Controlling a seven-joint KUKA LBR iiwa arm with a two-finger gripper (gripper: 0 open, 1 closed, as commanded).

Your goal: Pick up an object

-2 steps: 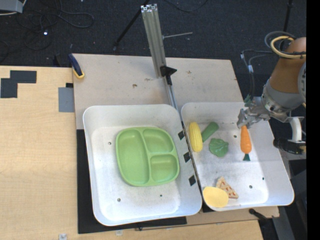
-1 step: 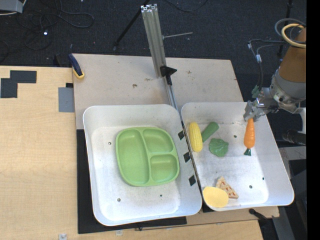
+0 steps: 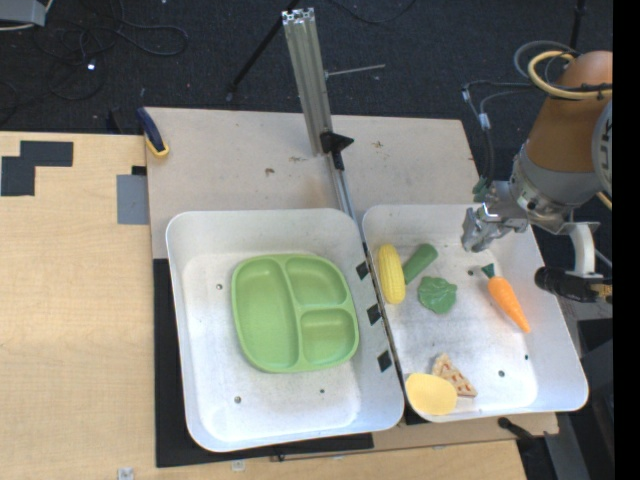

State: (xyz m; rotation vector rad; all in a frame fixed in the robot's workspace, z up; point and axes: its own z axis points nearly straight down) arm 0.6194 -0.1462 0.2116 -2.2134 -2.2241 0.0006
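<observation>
hand (image 3: 484, 230) hangs over the right bin's (image 3: 560, 393) far edge, nothing visibly in it; can't tell how far open. toy carrot (image 3: 508, 303) lies just beside it near the right wall. corn cob (image 3: 390, 273), green pepper (image 3: 419, 260), leafy green (image 3: 437, 295) by the left wall. green divided plate (image 3: 294, 311) in left bin (image 3: 200, 268).

yellow corn cob (image 3: 390, 273) lying lengthwise by the right bin's left wall, green pickle (image 3: 419, 260) slanted just beside it, leafy green piece (image 3: 437, 295) near centre, orange carrot (image 3: 508, 302) angled at right, yellow slice (image 3: 431, 395) and waffle wedge (image 3: 453, 376) touching at the front
</observation>
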